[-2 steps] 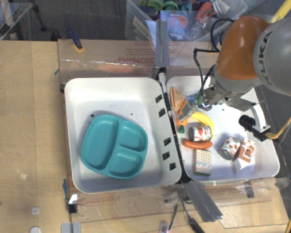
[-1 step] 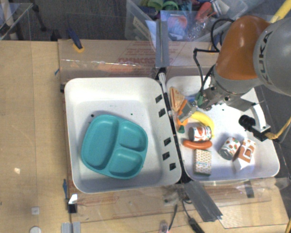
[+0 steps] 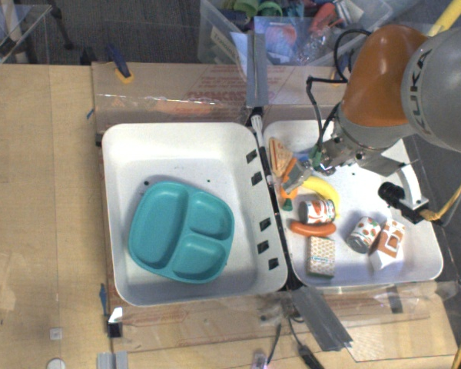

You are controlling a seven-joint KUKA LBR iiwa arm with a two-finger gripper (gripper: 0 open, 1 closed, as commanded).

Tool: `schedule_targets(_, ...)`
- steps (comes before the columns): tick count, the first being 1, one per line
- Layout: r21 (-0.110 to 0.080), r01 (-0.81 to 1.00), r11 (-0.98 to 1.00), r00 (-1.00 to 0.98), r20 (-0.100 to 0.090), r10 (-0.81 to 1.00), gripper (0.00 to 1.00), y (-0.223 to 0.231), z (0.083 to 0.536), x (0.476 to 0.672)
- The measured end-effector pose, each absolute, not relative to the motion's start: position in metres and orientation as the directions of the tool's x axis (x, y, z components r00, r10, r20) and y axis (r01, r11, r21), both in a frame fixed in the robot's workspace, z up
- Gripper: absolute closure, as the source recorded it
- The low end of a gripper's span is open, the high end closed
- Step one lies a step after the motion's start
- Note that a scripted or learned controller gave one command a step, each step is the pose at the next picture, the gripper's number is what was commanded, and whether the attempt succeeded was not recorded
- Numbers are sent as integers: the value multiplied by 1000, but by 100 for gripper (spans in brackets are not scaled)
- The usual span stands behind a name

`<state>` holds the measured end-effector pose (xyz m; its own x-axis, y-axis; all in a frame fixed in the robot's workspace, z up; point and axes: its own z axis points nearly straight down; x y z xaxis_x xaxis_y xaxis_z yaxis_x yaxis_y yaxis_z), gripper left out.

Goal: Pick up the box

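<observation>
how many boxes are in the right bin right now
2: a small tan patterned carton at the front, near the divider, and a white and orange carton toward the front right corner. The arm may hide others.

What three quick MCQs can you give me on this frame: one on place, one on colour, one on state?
1. Where does the teal three-compartment plastic plate lie?
A. left white bin
B. right white bin
C. on the wooden bench outside both

2. What colour is the curved plastic banana?
A. green
B. yellow
C. blue

3. How does the small white-and-orange carton box stand relative to the two-finger gripper?
A. lifted between its fingers
B. resting in the bin, apart from it
C. pushed onto the bench

Answers:
1 A: the plate sits on the floor of the left white bin.
2 B: it is yellow, beside the orange toy carrot.
3 B: the box lies near the right white bin front corner, the gripper farther back.
</observation>
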<state>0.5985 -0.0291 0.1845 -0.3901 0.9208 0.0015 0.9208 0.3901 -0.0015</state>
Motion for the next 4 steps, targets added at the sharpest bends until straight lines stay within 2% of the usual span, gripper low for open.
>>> schedule_targets(1,-1,921,390,-390,2,921,0,-29,184,599)
schedule_targets(2,2,926,378,-378,-2,926,0,-57,185,608)
schedule_targets(3,2,836,549,-549,-1,836,0,-99,120,602)
schedule_targets(4,4,743,669,-669,-3,743,0,-51,186,668)
